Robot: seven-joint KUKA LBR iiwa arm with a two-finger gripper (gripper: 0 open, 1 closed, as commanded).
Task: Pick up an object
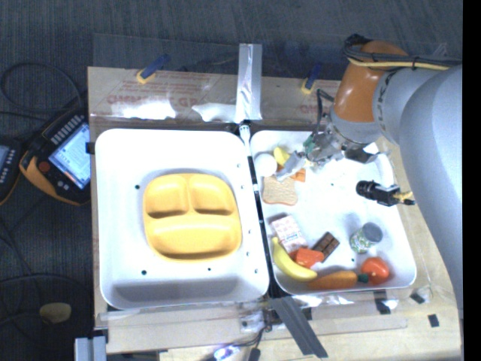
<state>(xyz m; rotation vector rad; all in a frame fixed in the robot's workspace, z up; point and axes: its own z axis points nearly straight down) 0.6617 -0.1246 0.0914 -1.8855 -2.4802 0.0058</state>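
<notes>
1. Gripper [319, 146]: hanging low over the far end of the right bin [340, 187]; whether it is gripping or spread cannot be told from here.
2. Nearest candidates: yellow piece [280, 155], white egg [265, 164], small orange piece [299, 175] and bread slice [279, 192], all lying just left of and below the tool.
3. Farther stock: banana [289, 262], carrot [332, 280], tomato [375, 268], chocolate bar [325, 243], well nearer the camera.
4. Step, as judged: approaching 1 target; nothing visibly lifted.
5. Next move is calling for centring over 1 item and descending.
</notes>
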